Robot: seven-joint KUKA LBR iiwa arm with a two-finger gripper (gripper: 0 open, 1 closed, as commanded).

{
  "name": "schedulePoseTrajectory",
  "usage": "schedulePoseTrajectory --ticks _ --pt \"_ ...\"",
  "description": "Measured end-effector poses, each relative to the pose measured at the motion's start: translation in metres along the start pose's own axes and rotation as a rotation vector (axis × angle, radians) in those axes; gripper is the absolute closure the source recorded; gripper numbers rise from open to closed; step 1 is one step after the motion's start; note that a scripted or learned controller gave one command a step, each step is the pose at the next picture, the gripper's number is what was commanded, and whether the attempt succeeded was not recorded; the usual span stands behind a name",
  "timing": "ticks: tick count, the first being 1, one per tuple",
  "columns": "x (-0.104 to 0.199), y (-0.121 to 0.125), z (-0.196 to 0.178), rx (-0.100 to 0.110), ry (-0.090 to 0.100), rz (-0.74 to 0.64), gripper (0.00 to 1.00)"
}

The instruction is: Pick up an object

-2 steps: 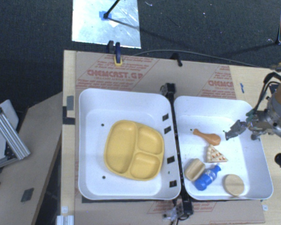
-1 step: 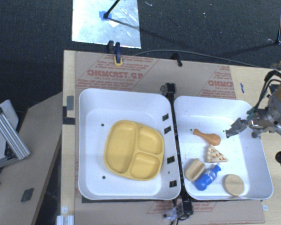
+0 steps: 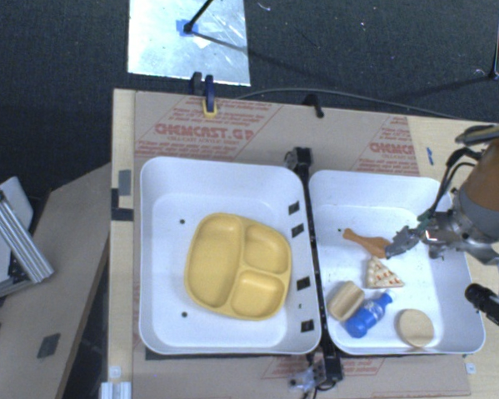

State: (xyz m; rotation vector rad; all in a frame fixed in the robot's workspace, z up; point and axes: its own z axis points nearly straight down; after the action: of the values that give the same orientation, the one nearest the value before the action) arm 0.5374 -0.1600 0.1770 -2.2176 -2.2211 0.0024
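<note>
Drumstick (image 3: pixel 366 240) just beside tool (image 3: pixel 402 242), pizza slice (image 3: pixel 383 275) just below. Approach step, nothing held; tool width hard to tell. Next: lower, then close.

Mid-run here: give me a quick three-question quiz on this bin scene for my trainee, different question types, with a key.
1. True or false: the yellow divided plate lies in the right bin.
2. Which item lies nearest the gripper? A) blue bottle B) brown wooden spoon C) round tan disc
3. Fill in: the pizza slice toy sits just above the blue ____.

Key: 1 false, it is in the left bin; 2 B; 3 bottle.
</note>
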Motion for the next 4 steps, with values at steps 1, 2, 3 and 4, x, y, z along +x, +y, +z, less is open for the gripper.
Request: schedulePoseTrajectory --ticks 1,2,3,4 --pt "0.005 -0.002 0.043 -0.001 0.000 0.000 0.00" --pt "0.006 -0.001 0.095 -0.002 0.000 0.000 0.00" --pt "0.005 0.000 0.082 -0.006 -0.002 -0.001 1.00" --pt "0.009 -0.007 0.025 -0.009 -0.002 -0.002 1.00"
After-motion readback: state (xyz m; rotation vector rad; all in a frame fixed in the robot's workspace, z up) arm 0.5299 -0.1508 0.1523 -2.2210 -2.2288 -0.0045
